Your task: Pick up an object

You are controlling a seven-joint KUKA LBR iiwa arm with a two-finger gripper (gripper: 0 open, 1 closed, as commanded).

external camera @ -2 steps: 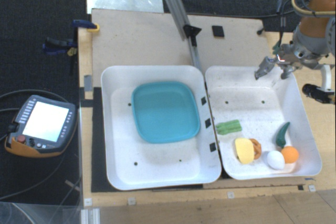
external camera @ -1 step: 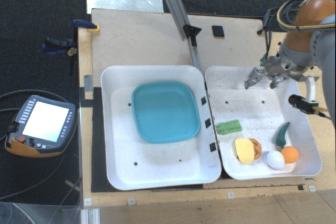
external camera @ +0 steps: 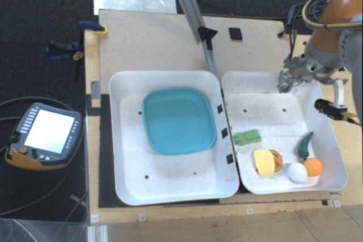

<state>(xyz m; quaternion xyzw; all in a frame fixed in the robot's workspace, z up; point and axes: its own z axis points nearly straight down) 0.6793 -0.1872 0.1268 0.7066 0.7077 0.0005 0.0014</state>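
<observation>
The light brown wooden bench (external camera: 153,42) carried two shallow white plastic bins side by side. All positions below were taken from the right-hand white bin (external camera: 258,85), which served as the reference.

The left-hand white bin (external camera: 127,178) stood touching the reference bin's left wall. In it lay a square teal plastic plate (external camera: 178,121) with rounded corners, flat on the floor.

The grey KUKA arm with its orange band (external camera: 340,11) stood over the reference bin's far right corner. Its two-finger metal gripper (external camera: 286,83) hung at the bin's far wall, above bare floor and well apart from every object. The view at the fingertips was poor; it could not be told whether the fingers stood apart or together, and nothing was seen between them.

The candidate objects were gathered in the reference bin's near half. A flat green rectangular sponge-like block (external camera: 247,137) lay against the bin's left wall. A yellow rounded block (external camera: 263,162) lay nearer the front, touching a brown ridged item (external camera: 276,160), possibly a toy pastry. A dark teal curved pepper-like piece (external camera: 304,145) lay toward the right wall. A white egg-shaped object (external camera: 298,173) sat at the front right corner, touching a small orange ball (external camera: 313,167).

Outside the bench, well left of the reference bin, an orange-edged teach pendant with a lit screen (external camera: 45,136) rested on the dark floor.
</observation>
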